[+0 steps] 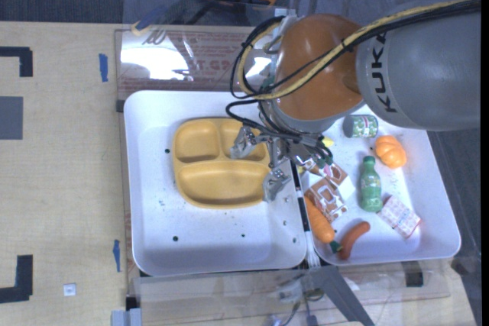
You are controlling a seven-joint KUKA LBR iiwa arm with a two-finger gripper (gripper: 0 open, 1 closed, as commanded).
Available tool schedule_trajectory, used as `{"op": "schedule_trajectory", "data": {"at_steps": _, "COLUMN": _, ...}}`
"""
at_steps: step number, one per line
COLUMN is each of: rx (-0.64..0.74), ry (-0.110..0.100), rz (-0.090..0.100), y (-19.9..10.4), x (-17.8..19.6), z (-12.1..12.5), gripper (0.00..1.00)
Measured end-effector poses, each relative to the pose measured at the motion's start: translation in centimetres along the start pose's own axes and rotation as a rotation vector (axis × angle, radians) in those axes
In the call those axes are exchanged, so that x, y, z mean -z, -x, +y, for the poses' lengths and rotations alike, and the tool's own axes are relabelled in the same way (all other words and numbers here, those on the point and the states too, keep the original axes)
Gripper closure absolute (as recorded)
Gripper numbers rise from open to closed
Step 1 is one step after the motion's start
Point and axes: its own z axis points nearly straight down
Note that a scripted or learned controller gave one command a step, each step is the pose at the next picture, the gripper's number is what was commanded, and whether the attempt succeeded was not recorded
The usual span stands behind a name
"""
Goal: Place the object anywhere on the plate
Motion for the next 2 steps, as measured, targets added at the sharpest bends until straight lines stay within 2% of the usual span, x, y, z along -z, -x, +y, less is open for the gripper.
{"op": "schedule_trajectory", "data": {"at_steps": 1, "rx": -0.310, "ry": -0.004, "rz": -0.030, "y": 4.1, "x": -5.1, "z": 0.8, "gripper": 0.00}}
{"op": "schedule_trajectory", "data": {"at_steps": 2, "rx": -0.243, "ry": -0.001, "rz": -0.003, "y": 5.4, "x": 3.0, "z": 2.0, "gripper": 0.00}}
